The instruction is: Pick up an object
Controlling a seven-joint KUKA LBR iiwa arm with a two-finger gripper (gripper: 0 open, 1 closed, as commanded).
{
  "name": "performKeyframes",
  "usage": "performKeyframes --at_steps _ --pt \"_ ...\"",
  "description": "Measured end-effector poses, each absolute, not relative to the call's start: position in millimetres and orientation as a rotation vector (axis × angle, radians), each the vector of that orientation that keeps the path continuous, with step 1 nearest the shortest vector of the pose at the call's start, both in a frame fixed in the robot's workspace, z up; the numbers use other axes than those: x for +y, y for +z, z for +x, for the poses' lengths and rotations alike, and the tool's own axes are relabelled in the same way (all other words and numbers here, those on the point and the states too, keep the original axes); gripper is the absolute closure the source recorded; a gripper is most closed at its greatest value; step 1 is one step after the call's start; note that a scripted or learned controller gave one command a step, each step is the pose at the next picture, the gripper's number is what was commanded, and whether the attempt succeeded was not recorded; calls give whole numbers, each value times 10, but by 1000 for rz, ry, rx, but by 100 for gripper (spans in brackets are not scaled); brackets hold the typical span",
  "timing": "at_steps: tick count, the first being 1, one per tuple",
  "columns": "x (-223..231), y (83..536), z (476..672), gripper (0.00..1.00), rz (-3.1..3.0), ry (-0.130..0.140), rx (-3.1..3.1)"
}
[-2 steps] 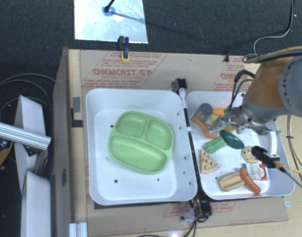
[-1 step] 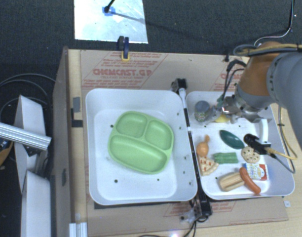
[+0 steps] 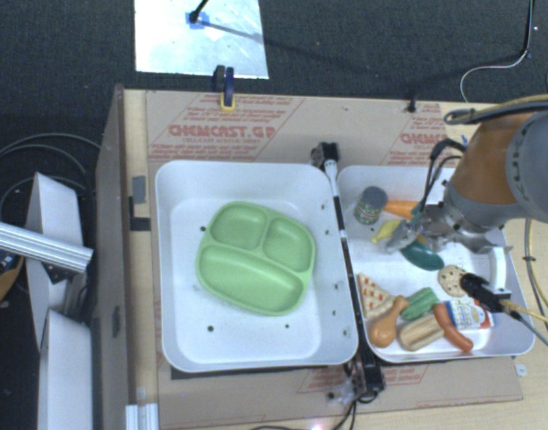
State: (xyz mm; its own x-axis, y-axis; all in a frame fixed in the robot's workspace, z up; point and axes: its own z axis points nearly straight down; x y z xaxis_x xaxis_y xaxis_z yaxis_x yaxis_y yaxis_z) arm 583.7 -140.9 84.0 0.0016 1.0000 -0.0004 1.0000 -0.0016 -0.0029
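My gripper [image 3: 406, 236] is low in the right bin [image 3: 516, 334], near its middle, with the grey and orange arm [image 3: 502, 173] coming in from the right. A teal object [image 3: 423, 257] lies just below and to the right of the gripper. A yellow piece [image 3: 384, 231] lies just to its left, and an orange carrot [image 3: 401, 210] just above it. A small can [image 3: 371, 204] stands in the bin's upper left. Whether anything is held is hidden by the wrist.
The left bin [image 3: 180, 240] holds a green divided plate [image 3: 254, 256]. Along the right bin's front lie a pizza slice [image 3: 372, 291], a drumstick [image 3: 387, 322], a green vegetable [image 3: 419, 301], a bun [image 3: 420, 332], a sausage [image 3: 455, 335], a cookie [image 3: 451, 279] and a small bottle [image 3: 467, 313].
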Motion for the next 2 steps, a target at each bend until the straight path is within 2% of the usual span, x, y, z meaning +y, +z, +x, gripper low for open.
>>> performKeyframes --at_steps 1,2 --pt "-1392 954 5869 100 -2221 -3 -2226" --pt "-1764 1794 5164 100 -2230 -1 -2220"
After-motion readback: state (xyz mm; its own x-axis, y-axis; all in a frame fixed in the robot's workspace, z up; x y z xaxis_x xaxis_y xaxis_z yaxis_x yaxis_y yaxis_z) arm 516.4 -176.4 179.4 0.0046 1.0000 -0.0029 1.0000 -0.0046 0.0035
